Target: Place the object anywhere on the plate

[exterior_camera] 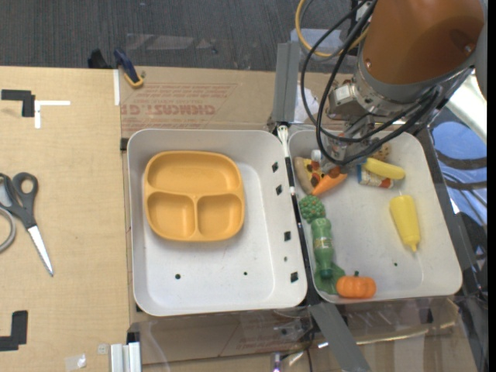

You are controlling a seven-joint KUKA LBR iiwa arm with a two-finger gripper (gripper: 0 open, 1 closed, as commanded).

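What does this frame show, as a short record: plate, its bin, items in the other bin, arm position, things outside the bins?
plate: orange three-compartment plate, nothing on it
plate bin: left bin
right bin items: yellow corn, banana, carrot, broccoli, green bottle, small pumpkin
arm: arm above the right bin's far end
outside bins: scissors on the bench at left
task state: no object on the plate yet

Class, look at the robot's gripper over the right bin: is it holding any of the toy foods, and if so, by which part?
It cannot be told: the gripper is hidden behind cables and the wrist, above the carrot.
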